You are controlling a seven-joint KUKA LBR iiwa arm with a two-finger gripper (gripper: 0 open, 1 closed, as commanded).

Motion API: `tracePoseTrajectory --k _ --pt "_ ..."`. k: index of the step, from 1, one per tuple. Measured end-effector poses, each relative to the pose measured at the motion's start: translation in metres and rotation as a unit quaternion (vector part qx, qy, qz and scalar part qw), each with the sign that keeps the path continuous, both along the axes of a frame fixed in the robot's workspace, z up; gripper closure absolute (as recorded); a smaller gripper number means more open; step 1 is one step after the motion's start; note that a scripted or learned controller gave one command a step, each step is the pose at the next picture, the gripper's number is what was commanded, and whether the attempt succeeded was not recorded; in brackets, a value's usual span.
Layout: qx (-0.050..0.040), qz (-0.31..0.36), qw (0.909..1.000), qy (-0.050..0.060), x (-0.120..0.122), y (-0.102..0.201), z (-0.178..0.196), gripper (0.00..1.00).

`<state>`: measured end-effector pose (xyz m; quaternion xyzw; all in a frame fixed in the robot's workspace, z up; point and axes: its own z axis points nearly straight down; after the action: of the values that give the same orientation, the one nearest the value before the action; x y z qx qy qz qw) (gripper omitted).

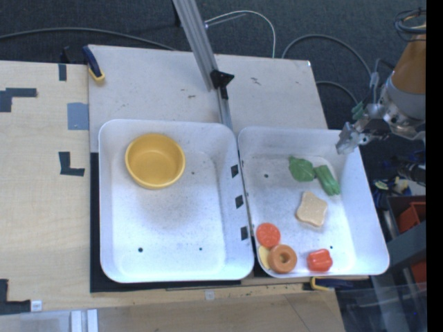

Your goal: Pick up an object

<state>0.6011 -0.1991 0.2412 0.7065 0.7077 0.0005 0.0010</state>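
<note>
Camera view: pale bench (277, 88) on dark floor, bearing two white bins side by side. Left bin (166, 254): a yellow bowl (155, 160) in its far left part. Right bin (360, 234): green piece (302, 169) and a second green piece (327, 180) just beside it, near the far right; bread slice (312, 209) just nearer than these; along the near wall an orange-red round (268, 235), a ringed donut (283, 259) on a yellow patch, and a red piece (319, 259). Metal post (201, 40) slanting in from the far side.

Gripper (348, 141) over the far right corner of the right bin, above the rim, apart from every item. Nothing seen between the fingers; how far open, cannot tell at this size.

Step in hand, by judgement: approach, no grasp yet. Next move calls for travel left and nearer, down over one item. Likely target the green pair, closest to the tool; small, matte, lying flat, touching or nearly so, hence risk of nudging one while closing on the other.
</note>
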Motion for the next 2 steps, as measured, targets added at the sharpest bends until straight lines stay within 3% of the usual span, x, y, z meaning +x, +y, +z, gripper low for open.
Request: tracePoseTrajectory --k 2 --pt "0.0008 0.003 1.0000 0.002 0.009 0.100 -0.015 1.00"
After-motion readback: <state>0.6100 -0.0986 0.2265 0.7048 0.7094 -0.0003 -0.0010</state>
